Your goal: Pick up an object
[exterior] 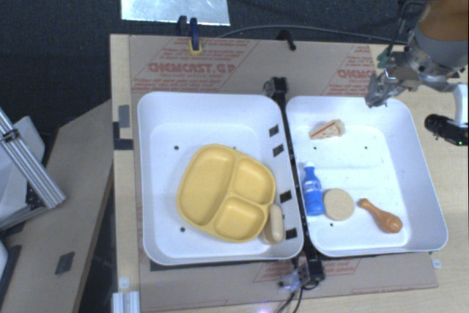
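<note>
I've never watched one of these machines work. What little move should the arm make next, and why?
Probably swing the gripper left and down toward the pale wedge-shaped piece. The gripper sits above the right bin's far corner with nothing between its fingers, and that wedge is the closest object, lying apart from the blue bottle, round disc and brown drumstick.

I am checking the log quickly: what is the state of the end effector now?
End effector: above the far right corner of the right bin; open or closed cannot be told; nothing seen in it.
</note>
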Controlling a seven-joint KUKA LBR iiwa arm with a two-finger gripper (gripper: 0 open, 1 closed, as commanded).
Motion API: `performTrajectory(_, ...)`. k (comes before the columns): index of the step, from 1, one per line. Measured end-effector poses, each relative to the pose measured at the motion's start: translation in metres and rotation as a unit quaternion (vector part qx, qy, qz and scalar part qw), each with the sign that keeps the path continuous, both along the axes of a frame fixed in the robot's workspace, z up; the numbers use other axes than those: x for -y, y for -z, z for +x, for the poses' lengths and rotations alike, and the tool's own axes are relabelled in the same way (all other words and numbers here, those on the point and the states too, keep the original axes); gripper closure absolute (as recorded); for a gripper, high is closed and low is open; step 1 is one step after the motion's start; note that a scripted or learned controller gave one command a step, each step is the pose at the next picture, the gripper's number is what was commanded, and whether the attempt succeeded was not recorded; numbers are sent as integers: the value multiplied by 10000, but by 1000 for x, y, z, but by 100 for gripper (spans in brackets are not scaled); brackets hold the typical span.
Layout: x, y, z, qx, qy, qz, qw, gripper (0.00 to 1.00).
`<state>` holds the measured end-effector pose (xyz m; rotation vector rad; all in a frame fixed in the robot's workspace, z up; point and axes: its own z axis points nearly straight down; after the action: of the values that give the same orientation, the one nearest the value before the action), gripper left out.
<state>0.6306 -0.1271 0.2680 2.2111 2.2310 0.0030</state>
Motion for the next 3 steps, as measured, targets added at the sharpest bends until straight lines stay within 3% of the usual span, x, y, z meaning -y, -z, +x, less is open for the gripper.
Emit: performTrajectory(3,-151,35,-62,-18,2,3,10000,100)
